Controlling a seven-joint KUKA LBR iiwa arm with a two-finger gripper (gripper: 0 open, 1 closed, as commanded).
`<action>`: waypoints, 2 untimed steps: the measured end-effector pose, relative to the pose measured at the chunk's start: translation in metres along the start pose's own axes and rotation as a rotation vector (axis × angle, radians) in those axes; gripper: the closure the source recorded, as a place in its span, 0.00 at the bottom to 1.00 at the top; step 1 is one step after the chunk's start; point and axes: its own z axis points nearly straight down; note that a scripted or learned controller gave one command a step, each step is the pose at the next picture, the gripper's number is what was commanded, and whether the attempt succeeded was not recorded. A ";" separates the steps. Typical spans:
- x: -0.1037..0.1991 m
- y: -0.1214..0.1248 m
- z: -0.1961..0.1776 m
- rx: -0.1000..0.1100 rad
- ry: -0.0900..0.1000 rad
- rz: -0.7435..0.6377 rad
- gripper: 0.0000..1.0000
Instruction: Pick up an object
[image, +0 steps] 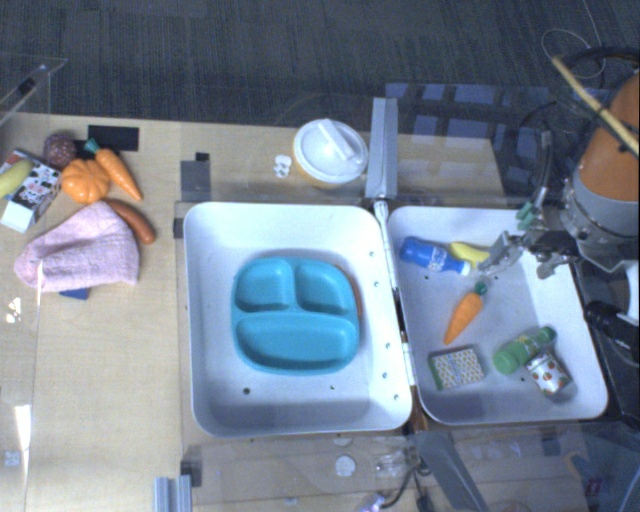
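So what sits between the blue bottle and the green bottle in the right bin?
In the camera view, the orange toy carrot lies between the blue bottle and green bottle, touching neither.

Plastic, cloth and pale wood

Both white bins (200, 330) look like smooth, slightly glossy plastic, as does the blue divided tray (296, 312). The bench top (100, 400) has a matt, light wood-grain finish. The pink towel (80, 250) is soft, nubbly cloth. The toy carrot (463, 315) and blue bottle (432, 255) appear smooth plastic; the gripper (515, 248) looks dull grey metal.
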 end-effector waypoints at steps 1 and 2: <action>0.002 0.025 0.182 0.000 0.000 -0.053 0.00; 0.002 0.026 0.173 0.000 0.001 -0.054 1.00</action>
